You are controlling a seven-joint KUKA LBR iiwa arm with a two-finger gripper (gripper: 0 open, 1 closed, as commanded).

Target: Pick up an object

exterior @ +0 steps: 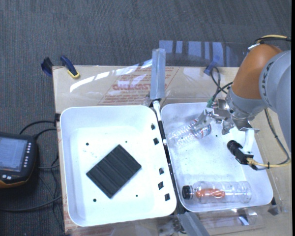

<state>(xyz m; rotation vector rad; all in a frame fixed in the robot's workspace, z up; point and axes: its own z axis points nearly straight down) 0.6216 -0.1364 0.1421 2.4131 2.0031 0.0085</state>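
As you looked down on the bench (108,82), the arm's end effector (204,126) sat low in the right bin (265,181), near its back edge; you could not tell whether it gripped anything. A clear plastic bottle (217,192) lay on its side near that bin's front edge, well apart. A ridged black pad (113,170) lay in the left bin (71,132).

Bright, even overhead light washes out the white bins (69,132), throws glare streaks on the clear sheet (137,80) at upper centre, leaves only soft short shadows, and the whole frame looks slightly soft and grainy.
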